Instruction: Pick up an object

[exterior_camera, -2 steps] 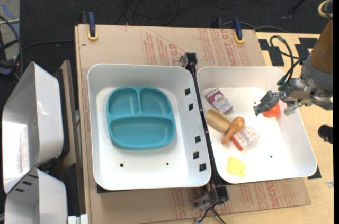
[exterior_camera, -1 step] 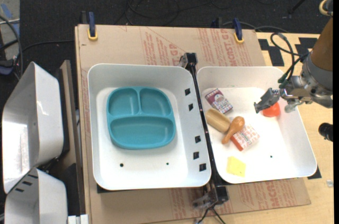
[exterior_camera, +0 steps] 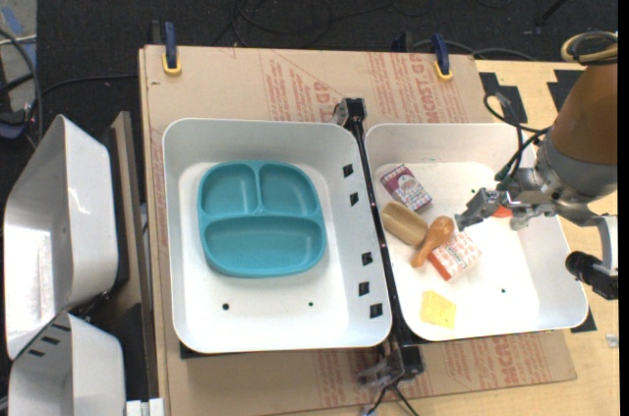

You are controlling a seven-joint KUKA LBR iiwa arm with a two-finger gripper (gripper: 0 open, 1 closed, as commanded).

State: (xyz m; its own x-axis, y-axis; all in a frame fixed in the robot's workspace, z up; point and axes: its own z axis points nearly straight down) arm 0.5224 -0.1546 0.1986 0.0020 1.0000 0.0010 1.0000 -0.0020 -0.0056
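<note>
The right bin [exterior_camera: 550, 306] holds a small purple-and-white packet [exterior_camera: 406, 187], a tan bread-like roll [exterior_camera: 403, 223], an orange carrot-shaped piece [exterior_camera: 433, 238], a red-and-white wrapper [exterior_camera: 456, 256] and a yellow wedge [exterior_camera: 438, 309]. My gripper [exterior_camera: 479, 208] reaches in from the right and hovers just right of the carrot's thick end, above the wrapper. Its dark fingers point left, and nothing shows between them. How far apart they stand is not readable.
The left bin [exterior_camera: 187, 306] carries a teal divided plate [exterior_camera: 261, 216]. A black hinge strip [exterior_camera: 366, 208] separates the bins. The bench has clamps at its back edge [exterior_camera: 172, 60]. White trays [exterior_camera: 54, 227] stand off the bench on the left.
</note>
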